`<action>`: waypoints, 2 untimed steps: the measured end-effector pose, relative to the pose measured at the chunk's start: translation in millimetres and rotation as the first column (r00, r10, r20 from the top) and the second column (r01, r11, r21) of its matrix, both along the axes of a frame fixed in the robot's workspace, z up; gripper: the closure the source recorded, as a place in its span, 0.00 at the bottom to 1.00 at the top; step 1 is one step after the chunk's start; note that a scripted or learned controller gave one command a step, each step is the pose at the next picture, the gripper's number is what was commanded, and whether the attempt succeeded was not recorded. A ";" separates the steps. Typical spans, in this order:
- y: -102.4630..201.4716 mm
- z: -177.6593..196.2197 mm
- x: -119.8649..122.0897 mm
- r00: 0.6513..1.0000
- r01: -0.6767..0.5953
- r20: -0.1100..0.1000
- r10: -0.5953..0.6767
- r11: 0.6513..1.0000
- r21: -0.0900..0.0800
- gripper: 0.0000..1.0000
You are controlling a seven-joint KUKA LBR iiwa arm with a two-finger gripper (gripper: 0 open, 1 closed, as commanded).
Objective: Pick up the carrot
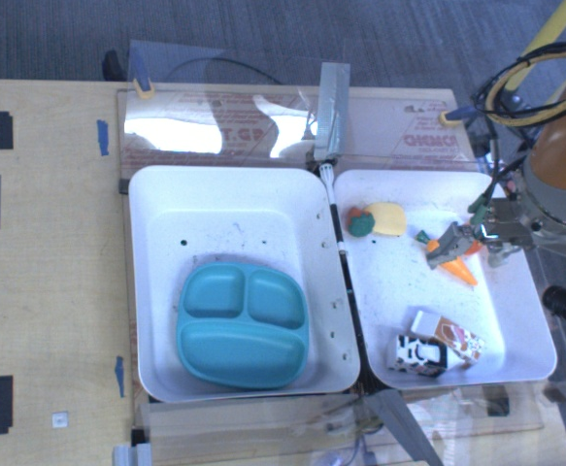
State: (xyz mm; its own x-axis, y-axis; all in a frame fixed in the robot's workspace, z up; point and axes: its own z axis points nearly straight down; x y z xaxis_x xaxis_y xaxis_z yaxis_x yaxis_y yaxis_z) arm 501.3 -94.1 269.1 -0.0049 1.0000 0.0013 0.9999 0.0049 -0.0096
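Carrot [460, 269], a small orange tapered piece, is lying on the speckled white floor of the right bin [516, 357], and the grey metal gripper [449, 249] is sitting right at its upper end with its dark fingers closing around that thick end. Just to the left, a green ball [361, 224] is touching a smooth yellow lump [387, 218], while a black-and-white toy cow [418, 354] and a printed packet [456, 338] are lying nearer the front wall. Across the divider, a teal plastic tray [243, 325] with three compartments is resting in the left bin [166, 212].
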 end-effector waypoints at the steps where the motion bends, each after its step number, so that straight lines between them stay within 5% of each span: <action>1: -15.7 16.6 -21.2 0.998 0.065 0.004 -0.065 0.998 -0.002 0.00; 2: -48.6 -117.2 67.3 0.979 0.205 -0.008 -0.205 0.979 -0.003 0.00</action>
